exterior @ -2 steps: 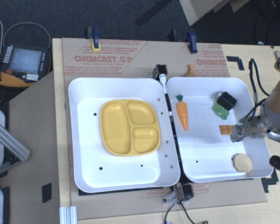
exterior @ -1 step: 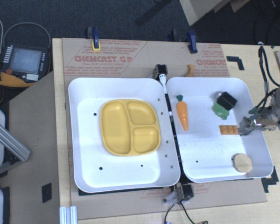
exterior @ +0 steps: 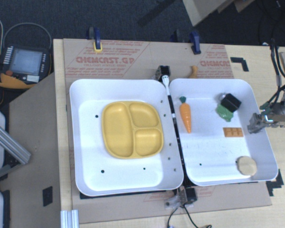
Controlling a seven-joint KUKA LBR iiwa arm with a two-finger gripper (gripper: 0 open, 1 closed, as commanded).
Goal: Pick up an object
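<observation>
The right bin (exterior: 213, 172) holds several small objects. An orange carrot with a green top (exterior: 185, 116) lies near its left wall. A green and black block (exterior: 227, 106) sits toward the back right, with a flat orange waffle piece (exterior: 233, 132) just in front of it. A round beige piece (exterior: 246, 166) rests in the near right corner. My gripper (exterior: 257, 123) hovers at the bin's right rim, right of the waffle piece and apart from every object. Nothing is visibly held in it.
The left bin (exterior: 85, 175) contains a yellow divided plate (exterior: 132, 128). A black-tipped tool (exterior: 164, 73) lies at the back between the bins. Blue clamps (exterior: 97, 36) pin the cardboard base. Cables (exterior: 277, 75) hang at the right edge.
</observation>
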